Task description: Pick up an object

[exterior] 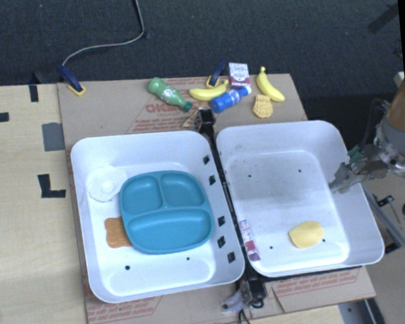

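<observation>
- The gripper (pixel 346 177) sits at the right rim of the right bin (pixel 328 138), at the end of the grey arm (pixel 394 150) that comes in from the right edge of the view.
- From where I stand its tip is a small, blurred grey shape over the bin wall; I cannot tell how it is set, and nothing is visibly held in it.
- Nearest object to the gripper: a yellow rounded piece (pixel 306 234), lying on the bin floor below and to the left of the gripper, near the front wall of the same bin. It is apart from the gripper.
- Further left of the gripper, across the black divider, stands the left bin (pixel 99 274).
- In that bin lies a blue compartment plate (pixel 166 211), flat and roughly central.
- A clear, pale round item (pixel 105 184) sits at the plate's upper left corner; whether it touches the plate is not clear.
- An orange-brown flat piece (pixel 114 233) lies against the plate's left edge, partly tucked under it.
- Beyond both bins, up and to the left of the gripper, a cluster lies on the cardboard: a green bottle (pixel 168 94), a banana (pixel 208 92), a blue item (pixel 226 100), a small red-and-white carton (pixel 239 73), a second banana (pixel 269 86) and a small yellow piece (pixel 262 106).
- All of these are well apart from the gripper.
</observation>
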You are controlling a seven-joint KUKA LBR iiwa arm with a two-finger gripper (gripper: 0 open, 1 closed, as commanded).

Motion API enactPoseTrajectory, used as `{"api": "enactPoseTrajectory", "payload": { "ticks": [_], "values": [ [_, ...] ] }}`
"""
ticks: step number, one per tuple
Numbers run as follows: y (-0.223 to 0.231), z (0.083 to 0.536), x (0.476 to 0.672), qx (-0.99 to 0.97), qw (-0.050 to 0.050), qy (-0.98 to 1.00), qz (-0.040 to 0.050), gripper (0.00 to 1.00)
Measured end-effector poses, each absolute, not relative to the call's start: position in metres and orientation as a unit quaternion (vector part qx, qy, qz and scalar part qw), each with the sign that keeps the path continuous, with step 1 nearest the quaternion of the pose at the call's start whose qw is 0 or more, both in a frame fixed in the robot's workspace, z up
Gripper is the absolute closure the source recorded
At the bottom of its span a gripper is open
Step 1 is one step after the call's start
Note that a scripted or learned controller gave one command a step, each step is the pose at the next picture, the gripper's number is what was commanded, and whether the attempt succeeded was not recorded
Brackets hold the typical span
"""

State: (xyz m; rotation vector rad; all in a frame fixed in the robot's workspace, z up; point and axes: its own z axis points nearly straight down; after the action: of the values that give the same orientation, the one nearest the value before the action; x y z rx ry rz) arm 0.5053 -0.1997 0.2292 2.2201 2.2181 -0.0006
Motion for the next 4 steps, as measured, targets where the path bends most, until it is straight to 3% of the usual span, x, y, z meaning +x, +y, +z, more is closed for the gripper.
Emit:
{"api": "enactPoseTrajectory", "payload": {
  "ticks": [1,2,3,4],
  "values": [
    [-0.199,0.228,0.505,0.707,0.0,0.707,-0.0006,0.0],
    [-0.177,0.089,0.484,0.707,-0.001,0.707,0.0001,0.0],
    [-0.177,0.099,0.484,0.708,0.0,0.707,-0.0001,1.0],
    [-0.177,0.099,0.484,0.708,0.001,0.707,-0.0001,0.0]
  ]
}}
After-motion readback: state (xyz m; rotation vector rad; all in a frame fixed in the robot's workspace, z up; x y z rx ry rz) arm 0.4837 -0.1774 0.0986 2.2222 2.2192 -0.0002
